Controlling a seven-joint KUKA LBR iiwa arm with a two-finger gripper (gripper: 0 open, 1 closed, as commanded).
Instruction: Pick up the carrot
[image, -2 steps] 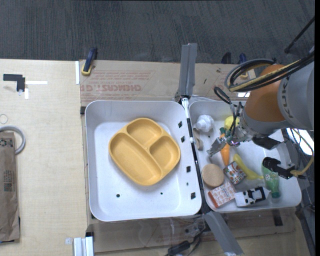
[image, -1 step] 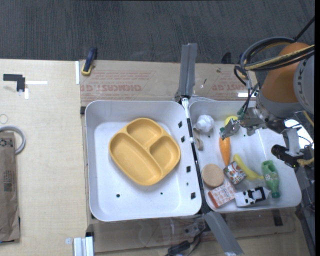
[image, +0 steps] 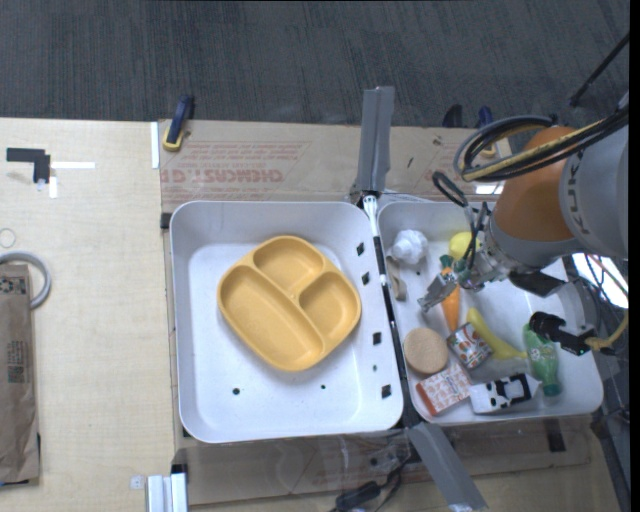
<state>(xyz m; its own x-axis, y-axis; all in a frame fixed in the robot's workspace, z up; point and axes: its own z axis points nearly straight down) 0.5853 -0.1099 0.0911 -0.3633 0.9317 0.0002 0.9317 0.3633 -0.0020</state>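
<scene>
Starting at the left of the frame, the tabletop (image: 80, 300) carries a brown paper bag (image: 18, 370) at the edge, well apart from the work. Next comes the left bin (image: 190, 330), holding a yellow divided plate (image: 290, 300) near its middle. Right of the divider sits the right bin (image: 590, 395), crowded with small things: a white crumpled ball (image: 408, 245) toward the top, a tan round disc (image: 426, 351) below it, a red-and-white packet (image: 443, 390) at the bottom, a banana (image: 492, 338) and a green bottle (image: 543, 362) farther right. The carrot (image: 452, 308) lies in the middle of this bin, between the ball and the disc, its orange body running down from the gripper (image: 444, 288), which hangs right over its upper end. Whether the fingers are apart or clamped on the carrot I cannot tell; they blur into the clutter. The step in hand looks like the descent or the grasp itself. The next move, by my judgement, calls for a firm close across the carrot's narrow body, then a straight lift clear of the banana just beside it.
</scene>
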